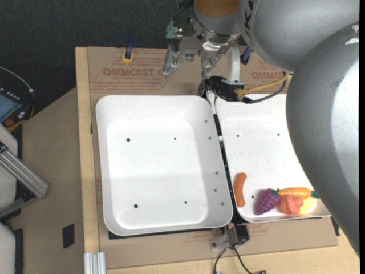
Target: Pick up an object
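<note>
Two white bins sit side by side on my worktop, and everything worth picking lies in the right bin, bunched at its near edge: an orange sausage-shaped piece, a purple grape bunch, a red piece and an orange carrot-like piece lying on something yellow. The left bin offers me nothing to grasp. My gripper hangs past the far rim of the bins, over the cardboard, well apart from all of these, with its fingers spread and nothing between them.

I judge the sausage piece the best target: it lies apart from the cluster, so I can straddle its narrow width without nudging the grapes. It does sit near the wall shared by the bins, so I would keep one finger off that rim.

For room, the middle of the right bin is bare, giving me a free lane to travel toward the near edge before descending. The arm's bulk hides that bin's right side, so I cannot judge what lies there.
</note>
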Robot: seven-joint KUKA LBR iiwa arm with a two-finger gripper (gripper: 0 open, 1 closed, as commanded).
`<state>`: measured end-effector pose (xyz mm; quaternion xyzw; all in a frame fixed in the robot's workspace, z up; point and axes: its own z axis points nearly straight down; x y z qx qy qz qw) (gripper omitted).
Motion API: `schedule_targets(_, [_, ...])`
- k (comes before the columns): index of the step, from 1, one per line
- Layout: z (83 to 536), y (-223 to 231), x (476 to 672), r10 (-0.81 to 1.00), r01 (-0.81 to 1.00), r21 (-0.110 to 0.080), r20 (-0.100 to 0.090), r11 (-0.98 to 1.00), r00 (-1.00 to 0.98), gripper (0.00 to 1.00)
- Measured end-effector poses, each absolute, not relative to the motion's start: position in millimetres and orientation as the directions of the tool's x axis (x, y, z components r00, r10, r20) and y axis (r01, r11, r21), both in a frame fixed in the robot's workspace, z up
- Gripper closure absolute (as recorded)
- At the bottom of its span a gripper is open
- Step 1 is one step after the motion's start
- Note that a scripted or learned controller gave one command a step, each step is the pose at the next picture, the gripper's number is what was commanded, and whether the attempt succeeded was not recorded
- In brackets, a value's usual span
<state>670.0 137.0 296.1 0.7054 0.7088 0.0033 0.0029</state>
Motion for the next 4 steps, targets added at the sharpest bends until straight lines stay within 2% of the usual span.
schedule_targets(1, [417,181,634.8,1.000,1.000,0.015,0.006,0.007,-0.007,0.00])
schedule_targets(2, [458,228,644.5,1.000,1.000,0.008,0.003,0.006,-0.006,0.00])
schedule_targets(3, [466,226,644.3,1.000,1.000,0.006,0.000,0.003,-0.003,1.00])
schedule_targets(4, [429,175,627.2,1.000,1.000,-0.006,-0.002,-0.005,0.005,1.00])
